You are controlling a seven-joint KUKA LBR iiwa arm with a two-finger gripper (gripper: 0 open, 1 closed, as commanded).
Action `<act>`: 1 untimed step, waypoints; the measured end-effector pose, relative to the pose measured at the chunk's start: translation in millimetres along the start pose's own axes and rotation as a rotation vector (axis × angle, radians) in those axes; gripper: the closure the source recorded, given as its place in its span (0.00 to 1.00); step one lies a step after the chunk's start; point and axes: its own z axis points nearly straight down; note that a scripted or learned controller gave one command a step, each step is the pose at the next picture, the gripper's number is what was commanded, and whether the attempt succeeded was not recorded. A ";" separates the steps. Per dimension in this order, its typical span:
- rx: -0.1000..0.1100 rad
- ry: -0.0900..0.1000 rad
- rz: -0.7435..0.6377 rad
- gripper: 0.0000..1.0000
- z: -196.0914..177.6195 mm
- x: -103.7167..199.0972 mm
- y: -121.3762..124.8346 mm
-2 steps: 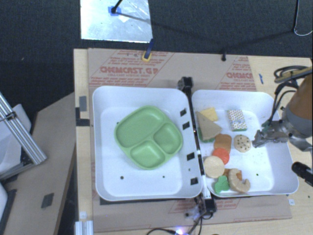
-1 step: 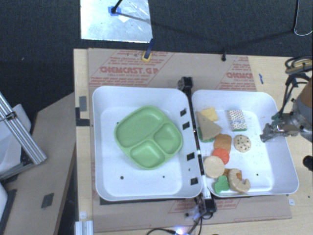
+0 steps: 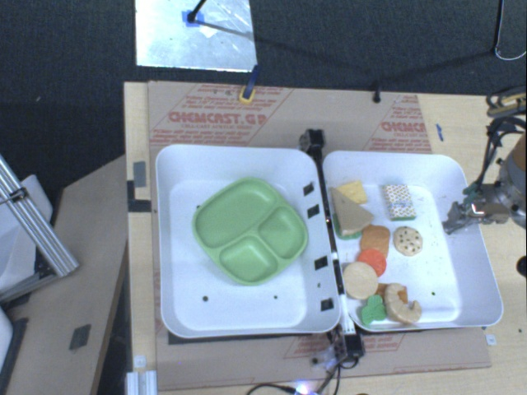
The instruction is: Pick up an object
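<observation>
Green three-section plate (image 3: pixel 250 230) lies in smooth white left bin (image 3: pixel 177 303).

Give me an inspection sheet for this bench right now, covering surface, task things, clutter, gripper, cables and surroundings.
Surface: bench covered with printed cardboard, bearing two white bins side by side.
Job's things: right bin holds toy food along its left half: yellow wedge, sandwich slice, patterned block, cookie, red disc, pale round disc, bitten doughnut, green piece.
Clutter: green divided plate lies in the left bin.
Gripper: gripper at the right bin's right rim, apart from the food; holding nothing seen.
Cables: thin black line crossing the floor behind the bench; wires at the front edge.
Surroundings: dark carpet, silver sheet on it, metal frame at left.
</observation>
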 end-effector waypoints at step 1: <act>0.001 0.003 -0.005 1.00 -8.4 50.8 7.1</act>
